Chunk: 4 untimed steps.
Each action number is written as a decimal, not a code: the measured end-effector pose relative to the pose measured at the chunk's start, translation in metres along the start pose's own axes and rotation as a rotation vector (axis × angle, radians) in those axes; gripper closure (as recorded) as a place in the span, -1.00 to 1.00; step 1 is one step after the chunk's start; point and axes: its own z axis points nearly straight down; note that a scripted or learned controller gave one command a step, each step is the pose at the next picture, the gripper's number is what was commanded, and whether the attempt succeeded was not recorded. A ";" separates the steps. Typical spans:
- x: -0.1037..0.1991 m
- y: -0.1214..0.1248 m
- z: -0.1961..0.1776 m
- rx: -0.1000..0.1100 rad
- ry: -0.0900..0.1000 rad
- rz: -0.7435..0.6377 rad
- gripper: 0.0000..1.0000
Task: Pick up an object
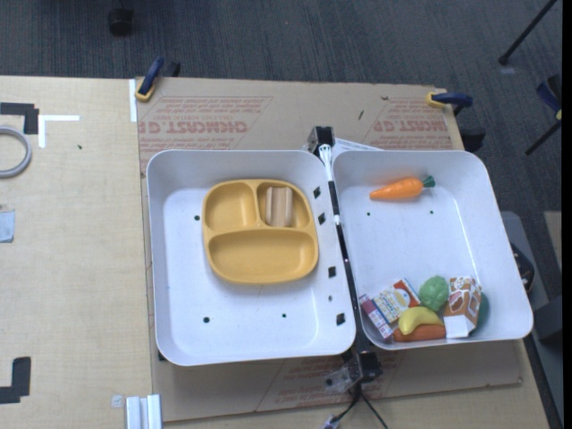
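Orange carrot (398, 189) lies untouched in the right bin (474, 239); the gripper's state cannot be told.

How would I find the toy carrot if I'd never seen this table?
Look at the right white bin, the one without the yellow plate. Near its far wall the carrot lies alone on its side. It is long and orange with a green tip, well apart from the toys heaped in the near corner.
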 end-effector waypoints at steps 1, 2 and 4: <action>0.000 0.001 -0.009 -0.002 -0.002 -0.003 1.00; 0.001 0.003 -0.018 -0.003 -0.003 -0.006 1.00; 0.001 0.005 -0.035 -0.006 -0.007 -0.013 1.00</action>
